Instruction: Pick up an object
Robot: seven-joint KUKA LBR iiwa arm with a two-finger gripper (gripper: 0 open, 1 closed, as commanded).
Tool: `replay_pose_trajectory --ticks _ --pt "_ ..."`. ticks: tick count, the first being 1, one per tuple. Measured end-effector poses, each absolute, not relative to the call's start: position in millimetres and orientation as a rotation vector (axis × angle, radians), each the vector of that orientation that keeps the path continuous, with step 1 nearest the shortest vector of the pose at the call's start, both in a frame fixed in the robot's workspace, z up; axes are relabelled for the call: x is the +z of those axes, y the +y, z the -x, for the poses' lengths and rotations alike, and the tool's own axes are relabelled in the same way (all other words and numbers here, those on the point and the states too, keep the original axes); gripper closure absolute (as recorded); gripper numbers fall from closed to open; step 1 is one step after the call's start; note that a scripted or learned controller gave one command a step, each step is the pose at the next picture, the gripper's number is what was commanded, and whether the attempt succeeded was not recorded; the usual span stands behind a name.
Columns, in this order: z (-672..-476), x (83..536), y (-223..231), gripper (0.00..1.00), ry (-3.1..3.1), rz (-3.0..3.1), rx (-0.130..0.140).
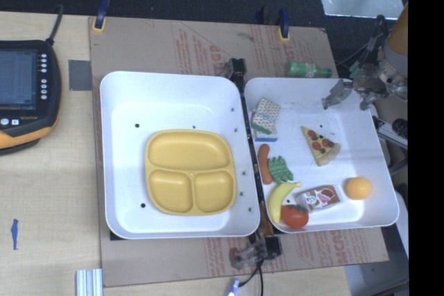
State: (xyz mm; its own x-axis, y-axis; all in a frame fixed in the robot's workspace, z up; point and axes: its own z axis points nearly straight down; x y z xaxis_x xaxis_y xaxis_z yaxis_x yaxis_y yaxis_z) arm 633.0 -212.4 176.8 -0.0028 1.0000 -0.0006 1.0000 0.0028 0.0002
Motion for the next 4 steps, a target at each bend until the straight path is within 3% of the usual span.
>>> replay_pose_trajectory --ticks 1,2,3,4 --pt "-585.0 91 -207 0.0 2.229 -2.219 -0.004" --pt "-656.7 93 -187 0.0 2.227 -2.218 -0.001" --pt "-585.0 92 -168 0.0 2.227 -2.219 -0.004" --pt "-564.1 92 -209 0.0 2.227 -2.221 -0.004"
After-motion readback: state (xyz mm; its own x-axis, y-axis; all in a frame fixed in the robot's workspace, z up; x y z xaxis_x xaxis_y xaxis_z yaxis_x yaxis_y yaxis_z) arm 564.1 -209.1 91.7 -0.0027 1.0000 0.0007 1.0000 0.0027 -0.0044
